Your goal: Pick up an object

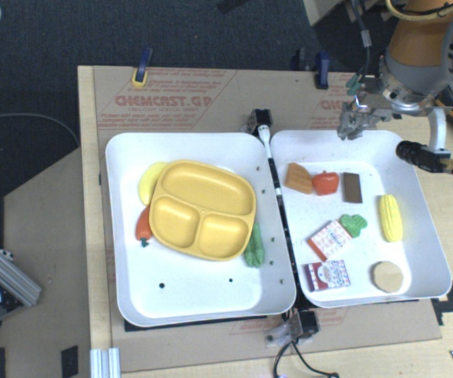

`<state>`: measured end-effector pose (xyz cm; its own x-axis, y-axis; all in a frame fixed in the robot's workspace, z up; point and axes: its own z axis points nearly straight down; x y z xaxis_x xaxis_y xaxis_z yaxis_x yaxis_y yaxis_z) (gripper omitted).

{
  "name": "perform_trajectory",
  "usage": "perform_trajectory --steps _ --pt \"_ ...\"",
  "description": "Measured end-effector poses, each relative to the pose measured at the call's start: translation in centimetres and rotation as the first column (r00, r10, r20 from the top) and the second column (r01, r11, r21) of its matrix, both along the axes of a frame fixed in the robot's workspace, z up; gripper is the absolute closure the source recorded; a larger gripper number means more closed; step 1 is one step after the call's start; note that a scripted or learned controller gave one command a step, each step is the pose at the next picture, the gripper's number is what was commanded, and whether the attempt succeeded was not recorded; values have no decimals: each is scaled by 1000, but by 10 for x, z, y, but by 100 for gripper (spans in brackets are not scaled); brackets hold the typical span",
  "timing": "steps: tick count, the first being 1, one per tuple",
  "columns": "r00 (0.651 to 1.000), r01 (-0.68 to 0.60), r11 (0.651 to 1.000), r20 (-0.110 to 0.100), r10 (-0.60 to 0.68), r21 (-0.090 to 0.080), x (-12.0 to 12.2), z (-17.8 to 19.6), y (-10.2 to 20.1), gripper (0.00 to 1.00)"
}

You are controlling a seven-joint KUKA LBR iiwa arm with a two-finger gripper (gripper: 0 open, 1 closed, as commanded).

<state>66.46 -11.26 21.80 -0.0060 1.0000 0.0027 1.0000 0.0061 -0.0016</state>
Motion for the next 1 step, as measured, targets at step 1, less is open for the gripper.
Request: perform_trajectory --steps 1 --pt "1000 0 1000 1 0 0 -14 10 56 100"
